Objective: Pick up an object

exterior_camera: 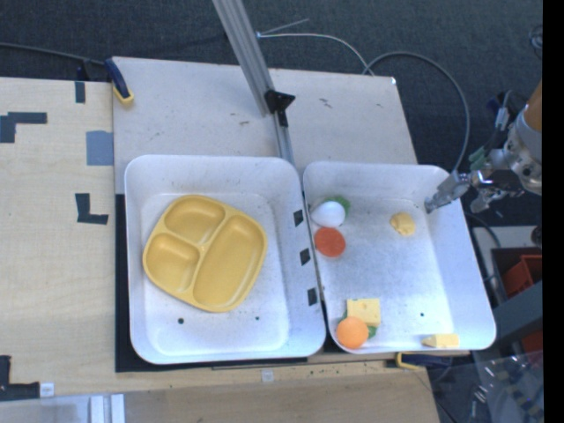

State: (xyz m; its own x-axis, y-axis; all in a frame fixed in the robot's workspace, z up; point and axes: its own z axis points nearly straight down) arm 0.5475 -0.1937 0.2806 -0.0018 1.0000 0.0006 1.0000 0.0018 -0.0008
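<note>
The right bin (458,263) holds several small items: a white ball (329,212) with a green piece (343,204) behind it, a red disc (330,241), a small yellow lump (403,225), a yellow block (363,310), an orange ball (352,332) and a yellow wedge (441,341). My gripper (458,203) hangs over the bin's right rim, open, with nothing between its fingers. The yellow lump is the closest item, a short way to its left.
The left bin (141,183) holds a yellow divided plate (205,251). A slanted metal rail (242,38) ends at a black bracket (278,101) behind the bins. A cable (423,60) loops at the back right. Red equipment (520,276) stands beyond the right bin.
</note>
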